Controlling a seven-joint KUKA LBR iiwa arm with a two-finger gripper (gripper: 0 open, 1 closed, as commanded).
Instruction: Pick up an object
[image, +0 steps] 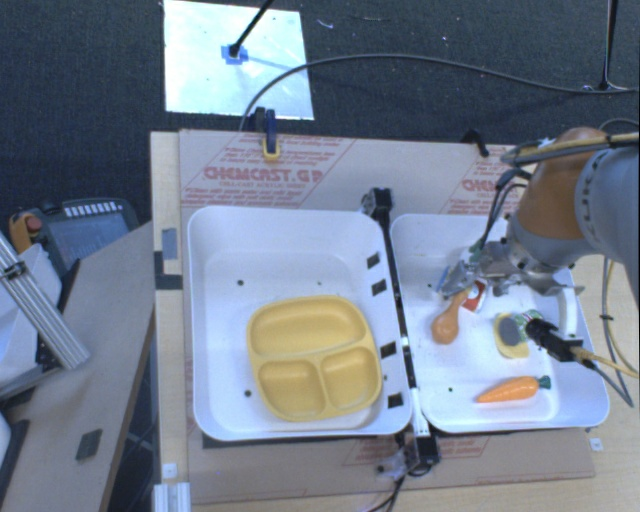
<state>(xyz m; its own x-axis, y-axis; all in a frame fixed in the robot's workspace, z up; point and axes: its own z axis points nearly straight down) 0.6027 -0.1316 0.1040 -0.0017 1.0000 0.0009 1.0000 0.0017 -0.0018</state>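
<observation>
1. A grey arm (575, 200) with an orange band reaches in from the right over the right bin (432, 245). Its gripper (466, 278) hangs low over the back-left part of that bin's floor. From this angle it cannot be told whether the gripper is open or closed, or whether it has hold of anything.
2. The nearest object is an orange spoon (447, 320), which lies on the right bin's floor. Its rounded end points to the front, and its handle runs up under the gripper. A small red piece (475, 296) sits just beside the handle, at the gripper's tip.
3. 2 more objects share the right bin. A flat yellow piece (513, 340) with a grey-green patch lies near the spoon, on its right. A toy carrot (510, 390) lies along the front with its green top to the right, apart from both.
4. The left bin (260, 250) holds 1 yellow tray (313, 355) with 3 compartments. It sits toward the front, turned slightly askew.
5. The 2 bins meet along a shared wall lined with black clips (383, 290), and the spoon lies near that wall.
6. Bare floor shows in the right bin's back-left corner and between the spoon and the carrot. The back half of the left bin is also bare.
</observation>
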